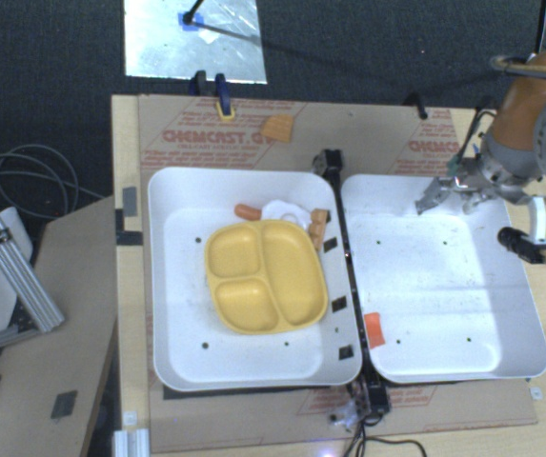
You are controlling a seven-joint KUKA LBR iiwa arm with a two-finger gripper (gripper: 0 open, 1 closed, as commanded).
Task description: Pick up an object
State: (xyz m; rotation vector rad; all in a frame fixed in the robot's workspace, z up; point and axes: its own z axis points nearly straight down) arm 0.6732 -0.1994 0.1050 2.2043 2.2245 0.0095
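My gripper (449,203) hangs over the far right corner of the right bin (444,293), open, with nothing between its fingers. A small orange block (374,329) lies at that bin's near left edge, well away from the gripper. In the left bin (182,350) sits a yellow divided plate (263,276). Behind the plate lie an orange sausage-shaped piece (248,211), a white object (284,212) and a small brown block (319,223) near the divider.
The arm's orange band (530,93) rises at the right edge. A black divider (341,255) runs between the bins. A tan cardboard scrap (277,127) and blue clamps (220,89) sit on the bench behind the left bin. Cables (25,184) lie at the left.
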